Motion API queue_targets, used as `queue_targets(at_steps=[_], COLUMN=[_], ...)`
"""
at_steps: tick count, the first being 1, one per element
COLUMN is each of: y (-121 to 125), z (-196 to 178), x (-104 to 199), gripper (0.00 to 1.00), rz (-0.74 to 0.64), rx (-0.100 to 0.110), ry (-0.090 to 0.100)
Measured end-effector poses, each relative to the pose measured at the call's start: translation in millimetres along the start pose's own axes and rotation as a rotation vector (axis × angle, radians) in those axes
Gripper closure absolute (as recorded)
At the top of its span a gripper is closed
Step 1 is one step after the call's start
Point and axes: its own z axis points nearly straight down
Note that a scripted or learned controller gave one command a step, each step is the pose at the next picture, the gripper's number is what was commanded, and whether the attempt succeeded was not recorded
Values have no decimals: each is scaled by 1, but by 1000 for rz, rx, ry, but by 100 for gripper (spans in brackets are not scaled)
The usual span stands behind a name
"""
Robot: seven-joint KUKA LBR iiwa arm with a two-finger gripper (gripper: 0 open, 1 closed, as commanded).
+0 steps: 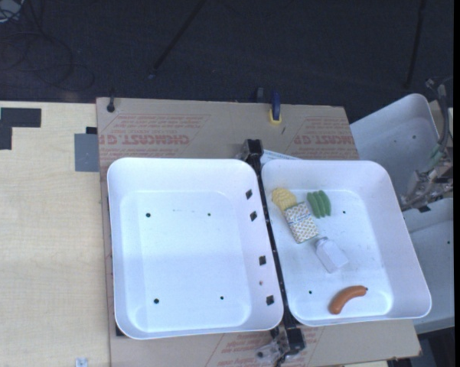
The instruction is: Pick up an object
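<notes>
In the right bin [402, 228] lay a yellow corn piece [283, 199], a green pod [318, 203], a patterned packet [301, 222], a clear bottle [330, 254] and an orange sausage [347, 298]. The left bin [122, 228] sat beside it on the bench [38, 243]. The state of the jaws could not be told.

One fixed camera, mounted high above the tabletop [38, 228], looking down at a slant. Both white bins sit mid-frame: left bin [122, 205], right bin [398, 281]. Far edge of the cardboard underlay [214, 128] toward the top, dark floor beyond. Moderate distance; both bins fit whole in frame.
</notes>
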Motion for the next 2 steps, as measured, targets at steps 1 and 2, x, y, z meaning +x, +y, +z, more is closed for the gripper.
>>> queue_targets(at_steps=[1, 2], y=[12, -51], z=[-45, -52], x=[86, 34], gripper=[100, 100], rz=[-5, 9], rx=[-18, -14], ry=[-5, -7])
